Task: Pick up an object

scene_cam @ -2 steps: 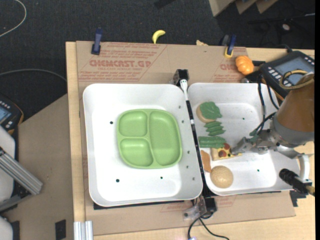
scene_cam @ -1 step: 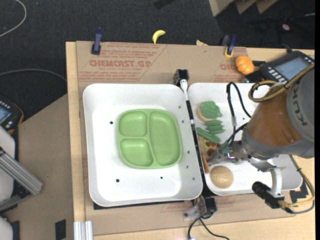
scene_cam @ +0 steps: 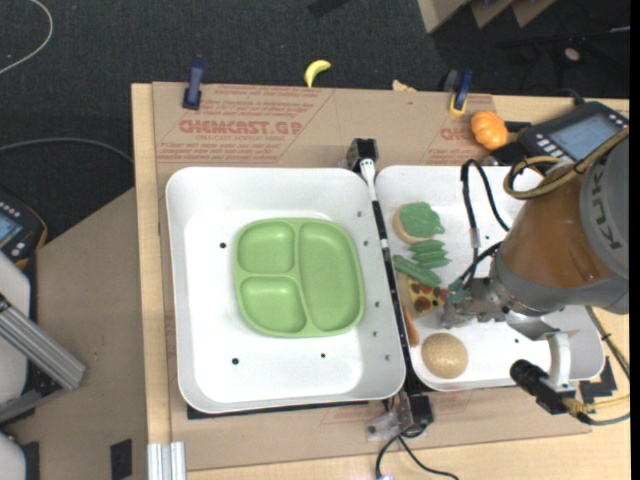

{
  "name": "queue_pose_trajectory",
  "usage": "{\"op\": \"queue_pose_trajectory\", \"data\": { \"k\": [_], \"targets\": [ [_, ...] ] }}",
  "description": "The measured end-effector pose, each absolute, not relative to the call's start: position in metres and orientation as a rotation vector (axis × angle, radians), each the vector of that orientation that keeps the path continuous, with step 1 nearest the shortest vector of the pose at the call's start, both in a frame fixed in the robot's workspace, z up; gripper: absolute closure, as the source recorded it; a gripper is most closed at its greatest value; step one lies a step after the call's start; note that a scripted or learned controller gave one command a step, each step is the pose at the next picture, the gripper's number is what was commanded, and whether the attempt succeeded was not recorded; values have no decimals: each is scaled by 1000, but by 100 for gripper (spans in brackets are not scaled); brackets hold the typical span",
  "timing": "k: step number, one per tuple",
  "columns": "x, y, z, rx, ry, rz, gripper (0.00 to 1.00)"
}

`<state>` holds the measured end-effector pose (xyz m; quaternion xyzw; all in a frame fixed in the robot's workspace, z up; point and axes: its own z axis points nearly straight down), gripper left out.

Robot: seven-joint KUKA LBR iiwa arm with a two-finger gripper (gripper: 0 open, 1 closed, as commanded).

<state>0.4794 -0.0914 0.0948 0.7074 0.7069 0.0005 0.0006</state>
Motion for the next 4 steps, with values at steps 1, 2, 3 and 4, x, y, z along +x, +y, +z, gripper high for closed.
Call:
{"op": "queue_pose_trajectory", "data": {
  "k": [1, 2, 3, 4],
  "targets": [
    [482, -37, 295, 2204, 2221, 21, 100],
    [480, 30, 300, 2211, 2230, 6, 100],
    [504, 53, 317, 2215, 2223, 6, 100],
    [479, 92, 338, 2215, 2226, 6, 100]
  ]
}}
